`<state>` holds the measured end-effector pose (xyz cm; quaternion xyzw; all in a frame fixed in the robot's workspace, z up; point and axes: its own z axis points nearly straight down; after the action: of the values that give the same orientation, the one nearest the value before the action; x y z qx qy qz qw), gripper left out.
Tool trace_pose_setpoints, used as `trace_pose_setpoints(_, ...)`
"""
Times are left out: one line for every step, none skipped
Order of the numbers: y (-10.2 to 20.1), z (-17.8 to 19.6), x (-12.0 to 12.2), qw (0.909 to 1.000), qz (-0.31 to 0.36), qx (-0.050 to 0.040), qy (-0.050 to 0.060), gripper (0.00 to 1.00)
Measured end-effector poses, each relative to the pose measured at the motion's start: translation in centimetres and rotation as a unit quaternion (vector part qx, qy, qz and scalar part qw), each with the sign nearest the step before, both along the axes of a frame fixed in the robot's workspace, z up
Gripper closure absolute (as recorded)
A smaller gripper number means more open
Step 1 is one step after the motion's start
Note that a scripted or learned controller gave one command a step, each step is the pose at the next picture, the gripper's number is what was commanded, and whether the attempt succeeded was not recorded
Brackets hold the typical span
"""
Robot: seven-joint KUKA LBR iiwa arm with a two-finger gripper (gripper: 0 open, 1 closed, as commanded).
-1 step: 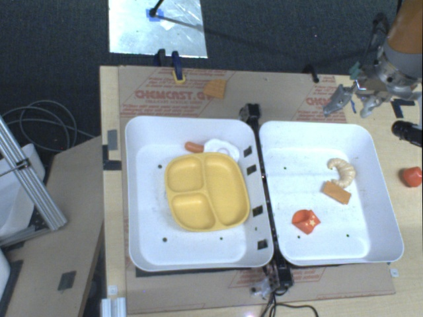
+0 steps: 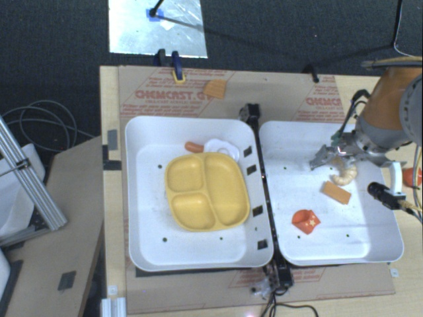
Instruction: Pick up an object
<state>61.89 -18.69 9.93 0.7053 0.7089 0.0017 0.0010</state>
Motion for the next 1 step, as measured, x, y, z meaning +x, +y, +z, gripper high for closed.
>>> trace_pose_setpoints(-0.05,-1.34,-7.54,1.0000,-0.002,0.0001,0.001,0.00)
